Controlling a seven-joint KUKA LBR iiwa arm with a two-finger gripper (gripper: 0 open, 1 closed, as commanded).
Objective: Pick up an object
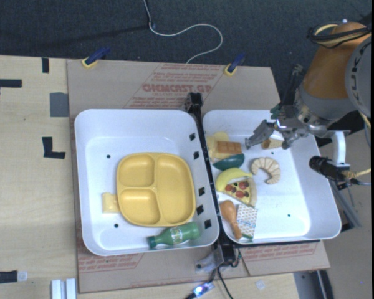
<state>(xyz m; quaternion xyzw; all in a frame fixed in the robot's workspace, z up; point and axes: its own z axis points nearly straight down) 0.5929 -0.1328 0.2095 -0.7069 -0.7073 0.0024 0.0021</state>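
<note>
1. Nearest the camera, a green bottle (174, 235) lies on its side at the front edge of the left bin (87, 129), just in front of a yellow divided plate (156, 189).
2. The right bin (311, 217) holds the toy food, bunched along its left wall: a carrot (229, 218), a pizza slice (240, 190), a banana (227, 178), a green piece (229, 162) and a bread piece (226, 147). A croissant (267, 170) sits apart from that cluster, toward the bin's middle.
3. The claw (271, 136) hangs over the back of the right bin, its two fingers spread open with nothing between them. A small pale piece (274, 144) lies right under it.
4. The relation that matters: the croissant lies just in front of the claw, slightly to its left in the view. Its long axis runs roughly front to back, curving.
5. My judgement is that the pale piece beneath the claw or the croissant is the likeliest pick, since both stand clear of the cluster.
</note>
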